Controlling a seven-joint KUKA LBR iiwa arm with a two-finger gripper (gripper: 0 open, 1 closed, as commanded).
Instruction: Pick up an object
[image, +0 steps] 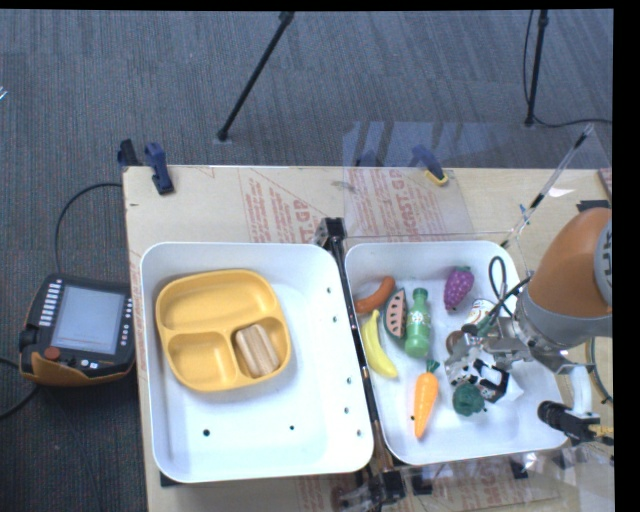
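The right bin (500, 255) holds several toy foods: a brown sausage (375, 294), a yellow banana (377, 346), a watermelon slice (395, 314), a green bottle (417, 322), purple grapes (458, 287), an orange carrot (425, 398) and a dark green broccoli (467, 399). My gripper (472, 370) hangs low over the bin's right part, just above the broccoli and right of the carrot's top. The grey and orange arm (570, 285) reaches in from the right. The gripper's body hides what lies under it.
The left bin (250, 440) carries a yellow divided plate (215, 295) with a tan bun (256, 350) in one compartment. A teach pendant (80, 330) lies on the floor to the left. Blue clamps (158, 165) grip the bench's back edge.
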